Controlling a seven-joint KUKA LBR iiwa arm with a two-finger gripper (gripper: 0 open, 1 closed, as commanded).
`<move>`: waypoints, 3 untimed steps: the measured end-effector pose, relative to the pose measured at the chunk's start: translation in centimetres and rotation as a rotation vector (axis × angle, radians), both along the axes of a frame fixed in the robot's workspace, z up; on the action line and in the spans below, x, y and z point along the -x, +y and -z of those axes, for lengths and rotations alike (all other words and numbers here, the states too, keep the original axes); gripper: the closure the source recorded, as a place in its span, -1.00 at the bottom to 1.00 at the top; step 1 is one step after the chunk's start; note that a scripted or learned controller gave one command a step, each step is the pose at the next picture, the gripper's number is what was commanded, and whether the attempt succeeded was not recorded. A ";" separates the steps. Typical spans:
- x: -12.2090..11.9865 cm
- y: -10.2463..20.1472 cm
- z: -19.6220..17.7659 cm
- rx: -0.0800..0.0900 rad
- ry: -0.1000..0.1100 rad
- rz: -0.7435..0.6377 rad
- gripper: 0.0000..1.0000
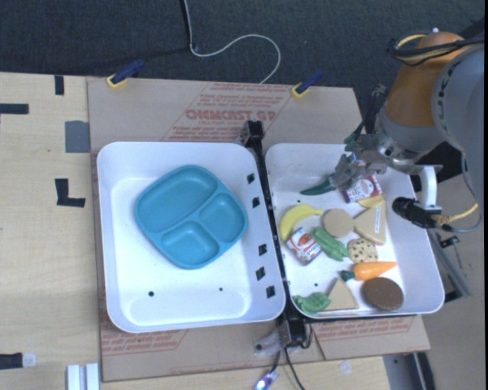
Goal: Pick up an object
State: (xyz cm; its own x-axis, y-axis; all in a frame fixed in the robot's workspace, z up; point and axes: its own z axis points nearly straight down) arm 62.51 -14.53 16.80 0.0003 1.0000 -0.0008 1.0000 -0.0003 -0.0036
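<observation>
The right bin (419, 258) holds several toy foods. Among them are a yellow banana (297, 218), a red can (305, 247), a green pea pod (333, 245), a tan round biscuit (337, 222), a chip cookie (362, 251), an orange carrot (372, 270) and a brown disc (382, 293). My gripper (349, 169) hangs low over the bin's far part. It is just above a dark green pepper (316, 188) and beside a red-and-white packet (363, 190). I see nothing held in it.
The left bin (118, 242) holds a blue divided plate (191, 215). A black divider (264, 218) runs between the bins. The grey arm with its orange band (419, 80) reaches in from the upper right. A white cable (228, 47) lies behind the bins.
</observation>
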 end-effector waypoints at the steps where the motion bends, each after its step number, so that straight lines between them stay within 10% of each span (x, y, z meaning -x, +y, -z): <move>1: -0.1 0.1 -1.1 -0.001 -0.002 -0.002 1.00; 3: 3.7 5.6 -1.6 -0.002 0.001 -0.004 1.00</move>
State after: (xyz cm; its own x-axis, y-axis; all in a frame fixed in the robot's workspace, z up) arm 58.85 -8.92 18.38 -0.0038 1.0000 0.0015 1.0000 0.0038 -0.0045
